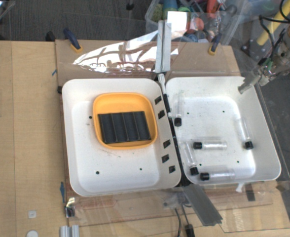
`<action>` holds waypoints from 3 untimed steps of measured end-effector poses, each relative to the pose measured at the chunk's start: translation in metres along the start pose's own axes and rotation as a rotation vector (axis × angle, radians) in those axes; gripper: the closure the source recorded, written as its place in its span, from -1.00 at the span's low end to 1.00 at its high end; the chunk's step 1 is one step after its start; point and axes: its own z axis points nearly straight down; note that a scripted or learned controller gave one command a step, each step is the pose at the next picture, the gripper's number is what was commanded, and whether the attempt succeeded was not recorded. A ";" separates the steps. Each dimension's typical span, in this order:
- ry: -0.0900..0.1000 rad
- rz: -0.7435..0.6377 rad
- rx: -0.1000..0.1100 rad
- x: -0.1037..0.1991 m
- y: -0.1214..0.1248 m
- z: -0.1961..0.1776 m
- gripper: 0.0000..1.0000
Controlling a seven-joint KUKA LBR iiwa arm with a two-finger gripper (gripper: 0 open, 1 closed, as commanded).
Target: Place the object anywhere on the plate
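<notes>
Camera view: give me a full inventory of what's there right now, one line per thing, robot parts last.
Left bin: one, white, left half of the bench.
Right bin: one, white, beside the left bin.
Plate: one, orange-yellow, squarish, in the left bin.
Ridged block: one, black, lying on the plate.
Clear tubes with black caps: five, in the right bin, e.g. one mid-floor, one at the near edge.
Clear tub of coloured items: one, behind the bins.
Tool: one, grey, over the right bin's far right corner; nothing visible in it.
</notes>
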 end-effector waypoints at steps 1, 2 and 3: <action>0.000 -0.097 0.000 0.000 0.000 -0.001 -1.00; 0.000 -0.196 0.000 0.000 0.000 -0.001 -1.00; 0.000 -0.300 0.000 0.000 0.000 0.000 -1.00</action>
